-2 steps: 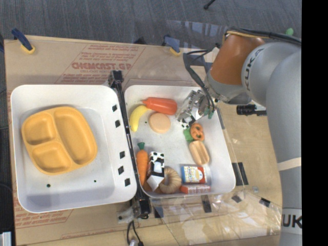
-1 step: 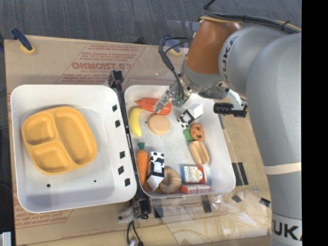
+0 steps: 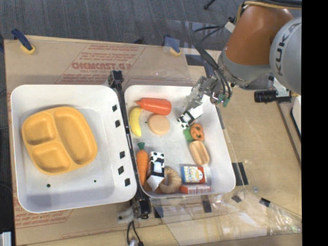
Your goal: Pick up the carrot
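Note:
The carrot (image 3: 142,164), orange with a green top, lies lengthwise near the left wall of the right bin (image 3: 223,137), toward the front. It rests beside a black-and-white carton (image 3: 156,164). My gripper (image 3: 193,104) hangs over the bin's back right part, well away from the carrot, to its right and further back. Just below the gripper's tip sits a small black-and-white object (image 3: 185,119); whether the two touch is unclear.
The right bin also holds a long orange-red piece (image 3: 153,105), a banana (image 3: 135,122), a tan disc (image 3: 159,125), a pretzel (image 3: 196,132), a hot dog (image 3: 199,152), a bagel (image 3: 169,181) and a small box (image 3: 194,174). A yellow divided tray (image 3: 58,139) lies in the left bin (image 3: 20,188).

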